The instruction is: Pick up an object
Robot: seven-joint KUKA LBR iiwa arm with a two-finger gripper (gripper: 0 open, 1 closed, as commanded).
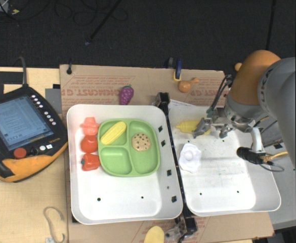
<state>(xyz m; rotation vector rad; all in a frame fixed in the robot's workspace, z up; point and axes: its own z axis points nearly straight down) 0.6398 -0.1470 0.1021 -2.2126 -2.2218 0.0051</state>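
My gripper (212, 130) hangs over the back part of the right bin (249, 196), its two fingers spread apart with nothing between them. A yellow toy (187, 126) lies just left of the left fingertip (201, 130), close to the bin's back left corner. A crumpled white object (189, 157) rests on the bin floor a little nearer the front, left of and below the gripper. The grey arm with its orange band (254, 75) comes in from the right.
The left bin (117, 201) holds a green divided plate (118, 162) with a corn cob (112, 132) and a cookie (140, 142), plus red and pink toys (89, 145) along its left side. A purple toy (126, 93) and an orange toy (185, 85) lie behind the bins. A teach pendant (21, 130) sits at the left.
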